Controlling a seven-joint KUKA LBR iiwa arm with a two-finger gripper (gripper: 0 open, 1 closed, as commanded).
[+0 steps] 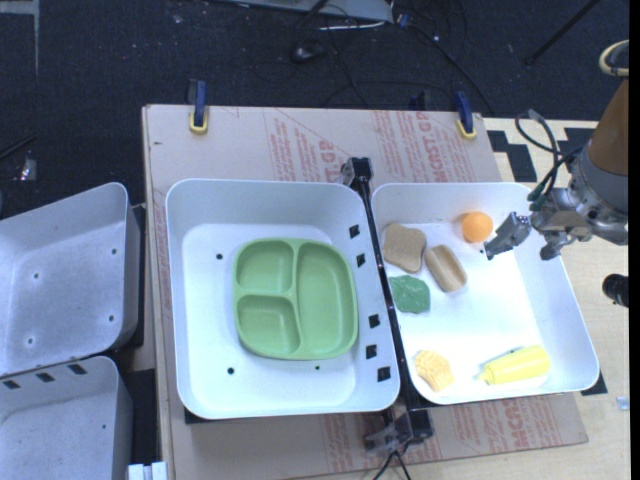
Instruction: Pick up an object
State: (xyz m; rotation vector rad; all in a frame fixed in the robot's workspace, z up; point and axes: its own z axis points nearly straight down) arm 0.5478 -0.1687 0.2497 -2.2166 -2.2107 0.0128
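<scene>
While fingers (522,236) gape, orange ball (476,226) sits just beside

We see our arm (608,158) reach in from the right, orange band above the wrist, grey wrist angled downward. Our gripper (527,236) hangs at its end, two fingers spread apart, one fingertip (498,243) leading, nothing between them.

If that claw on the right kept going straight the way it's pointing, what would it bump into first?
Probably the orange ball. The gripper points leftward over the right bin, and the ball lies just ahead of its nearer finger. Height is hard to judge from above, so it might pass over the ball toward the tan bread-like pieces.
</scene>
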